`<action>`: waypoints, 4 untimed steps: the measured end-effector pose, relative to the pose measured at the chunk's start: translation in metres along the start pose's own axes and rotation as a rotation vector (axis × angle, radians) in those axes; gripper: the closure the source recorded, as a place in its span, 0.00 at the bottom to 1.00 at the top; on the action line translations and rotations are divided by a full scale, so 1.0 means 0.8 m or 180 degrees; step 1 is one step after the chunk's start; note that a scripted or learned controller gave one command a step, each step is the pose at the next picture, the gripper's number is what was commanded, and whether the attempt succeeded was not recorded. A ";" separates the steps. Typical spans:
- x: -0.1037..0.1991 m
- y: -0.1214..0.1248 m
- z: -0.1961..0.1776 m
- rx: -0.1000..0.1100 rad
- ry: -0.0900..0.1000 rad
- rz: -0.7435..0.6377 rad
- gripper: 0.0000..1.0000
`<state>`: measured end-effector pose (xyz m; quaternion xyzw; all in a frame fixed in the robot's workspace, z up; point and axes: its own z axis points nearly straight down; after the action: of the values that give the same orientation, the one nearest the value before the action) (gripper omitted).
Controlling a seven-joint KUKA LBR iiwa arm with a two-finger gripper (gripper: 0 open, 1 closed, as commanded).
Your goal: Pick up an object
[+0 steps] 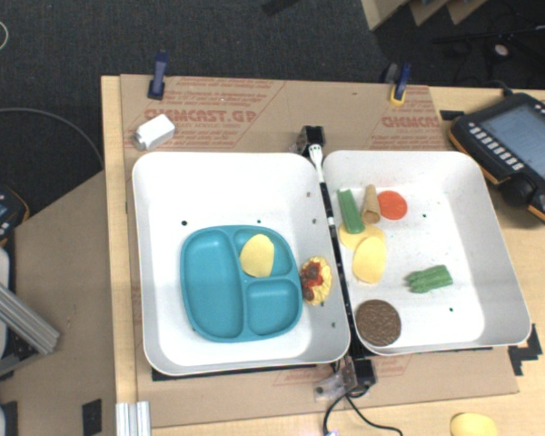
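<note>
Yellow food (258, 255) lies in teal tray (209, 289); speckled toy (316, 280) just beside.

Teal tray (220, 289) bearing yellow piece (258, 256); bins white (209, 184). Right bin: green stick (350, 211), orange disc (393, 205), brown round (379, 322), green chunk (429, 279).

A cardboard-covered bench (209, 107) is being used as the carrying surface. Two white bins, the left bin (159, 271) and the right bin (468, 243), are being borne on it side by side, rims touching. A small white block (154, 132) is being left lying beside the left bin's far corner. The far edge is being gripped by two clamps (158, 75).
</note>
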<state>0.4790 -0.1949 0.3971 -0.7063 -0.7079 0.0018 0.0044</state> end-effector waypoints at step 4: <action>-0.014 0.000 -0.061 -0.0001 -0.0002 0.0007 1.00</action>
<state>0.4791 -0.2061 0.4458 -0.7071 -0.7071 0.0019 0.0041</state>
